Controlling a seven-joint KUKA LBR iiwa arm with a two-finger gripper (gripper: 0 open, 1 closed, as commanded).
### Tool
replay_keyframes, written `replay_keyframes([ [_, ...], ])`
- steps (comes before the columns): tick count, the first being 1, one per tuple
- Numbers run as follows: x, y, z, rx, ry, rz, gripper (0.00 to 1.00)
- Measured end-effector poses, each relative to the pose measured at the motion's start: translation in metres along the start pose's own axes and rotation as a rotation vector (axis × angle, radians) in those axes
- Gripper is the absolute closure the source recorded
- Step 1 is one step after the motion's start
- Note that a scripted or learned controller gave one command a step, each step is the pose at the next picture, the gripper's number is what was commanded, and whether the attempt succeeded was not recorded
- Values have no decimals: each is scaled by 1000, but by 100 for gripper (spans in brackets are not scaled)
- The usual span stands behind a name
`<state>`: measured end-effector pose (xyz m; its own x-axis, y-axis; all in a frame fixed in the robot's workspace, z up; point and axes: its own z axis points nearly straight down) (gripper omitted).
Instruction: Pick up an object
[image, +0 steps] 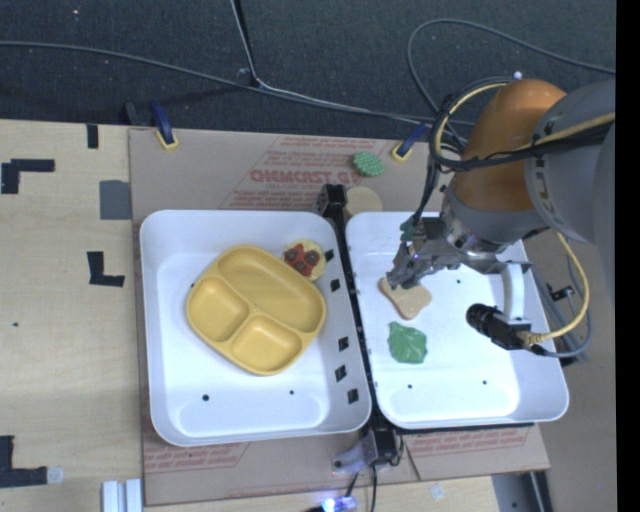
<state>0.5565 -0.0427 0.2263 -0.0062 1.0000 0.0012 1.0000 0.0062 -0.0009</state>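
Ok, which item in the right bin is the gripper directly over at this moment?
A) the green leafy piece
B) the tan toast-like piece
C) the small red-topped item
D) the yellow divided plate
B. The gripper sits at the upper edge of the tan toast-like piece in the right bin; the green leafy piece lies apart, below it.

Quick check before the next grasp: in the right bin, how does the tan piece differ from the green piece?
The tan piece is beige and flat, like a slice of toast with squared edges; the green piece is leaf green with a lumpy, irregular outline. The tan piece lies right under the gripper, at its tips, while the green piece sits apart, nearer the bin's front, with nothing over it. Both are small, similar in size, and lie on the floor of the right bin.
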Motion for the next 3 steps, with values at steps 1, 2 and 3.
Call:
replay_keyframes([
  [1, 52, 18, -9, -1, 0, 0, 100],
  [2, 96, 36, 4, 0, -2, 3, 100],
  [3, 143, 53, 14, 0, -1, 1, 100],
])
